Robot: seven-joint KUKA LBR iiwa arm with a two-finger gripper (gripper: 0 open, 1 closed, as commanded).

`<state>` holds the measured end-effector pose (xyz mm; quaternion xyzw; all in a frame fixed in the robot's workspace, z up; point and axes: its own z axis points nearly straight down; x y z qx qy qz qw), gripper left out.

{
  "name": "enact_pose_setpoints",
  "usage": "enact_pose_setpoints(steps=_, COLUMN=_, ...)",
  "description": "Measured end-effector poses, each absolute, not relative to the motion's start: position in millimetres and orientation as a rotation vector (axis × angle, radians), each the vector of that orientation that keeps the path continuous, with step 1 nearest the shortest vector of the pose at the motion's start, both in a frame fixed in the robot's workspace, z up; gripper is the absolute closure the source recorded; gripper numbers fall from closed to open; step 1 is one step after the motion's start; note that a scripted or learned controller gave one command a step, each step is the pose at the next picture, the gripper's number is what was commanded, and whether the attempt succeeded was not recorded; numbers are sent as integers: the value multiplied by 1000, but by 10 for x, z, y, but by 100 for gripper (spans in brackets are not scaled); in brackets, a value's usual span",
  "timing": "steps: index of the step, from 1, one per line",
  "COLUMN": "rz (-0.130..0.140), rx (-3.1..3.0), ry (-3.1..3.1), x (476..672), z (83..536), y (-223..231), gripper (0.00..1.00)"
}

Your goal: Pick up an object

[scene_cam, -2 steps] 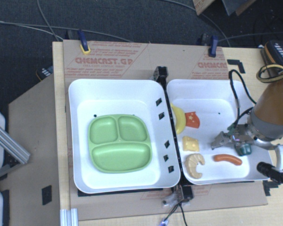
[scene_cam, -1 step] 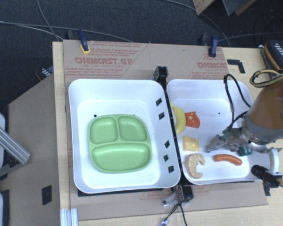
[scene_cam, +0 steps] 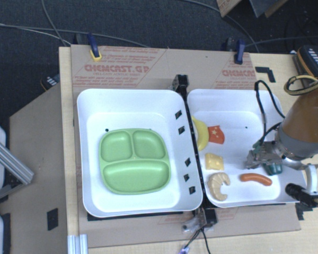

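My gripper [scene_cam: 258, 159] hangs low over the right side of the right bin [scene_cam: 228, 95], just above and behind an orange-red sausage [scene_cam: 256, 179] lying near the bin's front wall. A small teal piece [scene_cam: 274, 168] sits right beside the gripper; whether it is a loose thing I cannot tell. Left of the gripper lie a pale yellow cheese wedge [scene_cam: 214, 161] and a beige croissant [scene_cam: 219, 186]. Further back are a round yellow thing [scene_cam: 201, 134] and a red piece [scene_cam: 216, 135] touching it. Nothing shows between the fingers.
The left bin [scene_cam: 127, 93] holds a green divided plate [scene_cam: 135, 160]. A black divider [scene_cam: 186, 136] with clips runs between the bins. A black cable [scene_cam: 261, 105] loops over the right bin's back right part.
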<state>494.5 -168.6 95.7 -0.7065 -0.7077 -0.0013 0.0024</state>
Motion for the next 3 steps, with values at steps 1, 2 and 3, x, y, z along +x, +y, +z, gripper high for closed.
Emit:
enact_pose_setpoints(steps=1, rz=-4, rx=-2225, ry=-2225, x=4897, z=1534, y=-1766, gripper=100)
enact_pose_setpoints(steps=2, rz=-5, rx=-2223, ry=-2227, x=4868, z=2024, y=-1684, gripper=100)
enact_pose_setpoints(steps=3, rz=-4, rx=-2223, ry=-2227, x=4880, z=2544, y=-1686, gripper=100)
